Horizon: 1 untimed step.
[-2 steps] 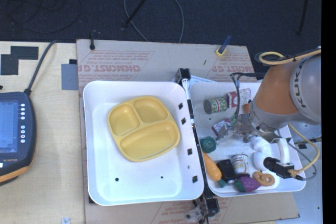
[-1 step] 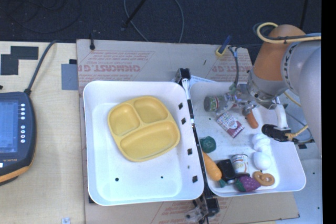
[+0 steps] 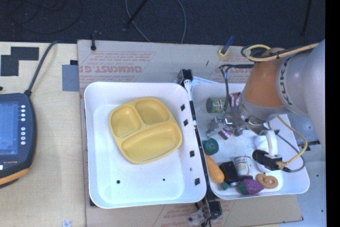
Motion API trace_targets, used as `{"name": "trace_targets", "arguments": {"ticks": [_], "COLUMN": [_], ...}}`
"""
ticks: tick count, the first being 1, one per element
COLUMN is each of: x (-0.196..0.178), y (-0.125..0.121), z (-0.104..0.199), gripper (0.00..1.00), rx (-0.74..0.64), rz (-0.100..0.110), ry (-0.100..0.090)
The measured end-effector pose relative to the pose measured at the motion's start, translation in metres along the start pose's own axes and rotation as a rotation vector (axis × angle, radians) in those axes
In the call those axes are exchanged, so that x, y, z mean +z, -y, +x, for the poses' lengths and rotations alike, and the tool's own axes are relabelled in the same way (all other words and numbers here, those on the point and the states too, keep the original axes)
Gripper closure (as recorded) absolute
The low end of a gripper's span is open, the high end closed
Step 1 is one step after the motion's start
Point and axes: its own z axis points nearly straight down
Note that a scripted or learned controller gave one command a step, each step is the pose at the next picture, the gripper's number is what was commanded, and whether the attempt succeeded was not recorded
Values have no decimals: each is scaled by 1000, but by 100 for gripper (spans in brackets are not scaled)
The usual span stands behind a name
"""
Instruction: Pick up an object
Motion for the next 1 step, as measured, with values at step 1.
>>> {"name": "trace_targets", "arguments": {"ticks": [1], "x": [-10], "y": [-3], "z": [-2], "gripper": [100], "rx": [5], "rz": [1], "ry": [-4]}}
